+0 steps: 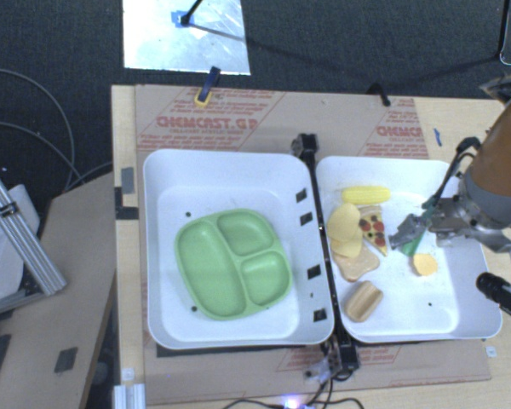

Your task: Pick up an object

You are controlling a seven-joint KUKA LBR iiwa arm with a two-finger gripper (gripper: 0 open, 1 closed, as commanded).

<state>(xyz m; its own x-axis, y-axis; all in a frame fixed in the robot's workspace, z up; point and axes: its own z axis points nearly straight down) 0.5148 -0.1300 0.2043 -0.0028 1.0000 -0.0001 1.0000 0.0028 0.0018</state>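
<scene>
Spanning most of the view, a wooden bench carries a cardboard sheet printed with red lettering that reads roughly "CHEMCAST GP", once near the upper left corner and again, slanted, near the upper right; finer print beneath cannot be read. On the sheet sit two shallow white bins side by side, their inner walls touching. The left bin holds a pale green divided plate with one large and two small compartments. The right bin holds the toy foods. The grey arm with its orange band enters from the right, over the right bin's far side. Its gripper points left and slightly downward in the view, above the bin floor just right of the food cluster; whether the fingers are parted or closed cannot be told, and nothing is seen between them.

Among the foods, a yellow corn cob lies near the bin's upper wall, its long axis running left to right. Below it, a pale yellow pear-like piece overlaps a tan slice. A pizza wedge with red dots lies just beside them, its long axis running top to bottom with a slight slant. A tan bread roll lies near the lower wall, angled upward to the right. A small yellow piece rests apart, below the gripper.
</scene>
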